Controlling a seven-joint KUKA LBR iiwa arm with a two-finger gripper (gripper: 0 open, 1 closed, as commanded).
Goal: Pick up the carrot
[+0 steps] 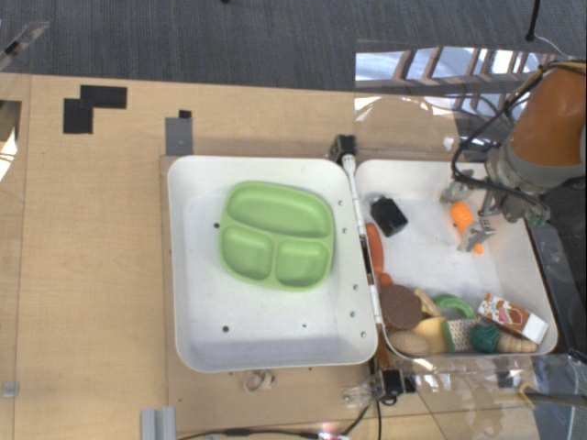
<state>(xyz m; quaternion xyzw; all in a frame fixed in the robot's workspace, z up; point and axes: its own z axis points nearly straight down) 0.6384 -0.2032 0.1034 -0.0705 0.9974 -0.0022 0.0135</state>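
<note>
The carrot (461,215) shows as a small orange piece in the upper right part of the right bin (417,186), right of the frame's centre. It sits right at the gripper (473,230), beside or between the two fingers (475,237), which point down toward the bin floor; whether they are actually closed on the carrot or how wide they stand cannot be told from this slant. The grey arm with its orange band (555,122) comes in from the upper right of the frame.

To the left of the carrot, a small black block (389,215) lies on the bin floor, well apart from it. Along the right bin's left wall lies a red-orange sausage-like piece (374,248). Toward the lower right of the frame, toy food is heaped along the bin's near edge: a brown round piece (399,306), a green ring (453,305), and a small carton (514,317).

The left bin (197,337), in the middle of the frame, holds a green divided plate (277,234).
</note>
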